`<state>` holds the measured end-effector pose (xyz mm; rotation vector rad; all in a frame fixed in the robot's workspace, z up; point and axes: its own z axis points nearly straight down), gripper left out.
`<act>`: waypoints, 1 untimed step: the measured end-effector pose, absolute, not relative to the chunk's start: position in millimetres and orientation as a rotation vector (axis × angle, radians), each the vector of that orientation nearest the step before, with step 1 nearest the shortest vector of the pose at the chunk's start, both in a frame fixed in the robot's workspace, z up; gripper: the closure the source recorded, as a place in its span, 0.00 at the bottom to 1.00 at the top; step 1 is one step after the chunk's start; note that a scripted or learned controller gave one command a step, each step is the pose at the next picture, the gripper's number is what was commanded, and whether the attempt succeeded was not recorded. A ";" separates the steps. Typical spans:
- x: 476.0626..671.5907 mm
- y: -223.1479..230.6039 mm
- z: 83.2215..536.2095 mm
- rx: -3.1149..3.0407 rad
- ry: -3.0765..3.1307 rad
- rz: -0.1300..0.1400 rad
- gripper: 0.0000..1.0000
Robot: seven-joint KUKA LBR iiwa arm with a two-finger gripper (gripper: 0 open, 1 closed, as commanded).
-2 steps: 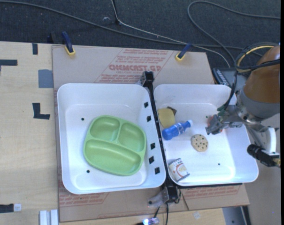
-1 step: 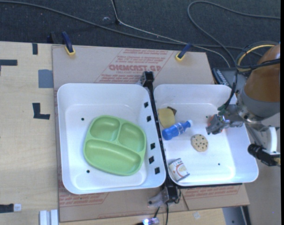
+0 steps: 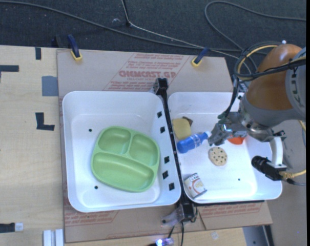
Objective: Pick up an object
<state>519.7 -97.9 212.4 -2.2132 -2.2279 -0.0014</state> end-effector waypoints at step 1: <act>530.9 -50.2 205.2 -2.213 -2.227 0.001 1.00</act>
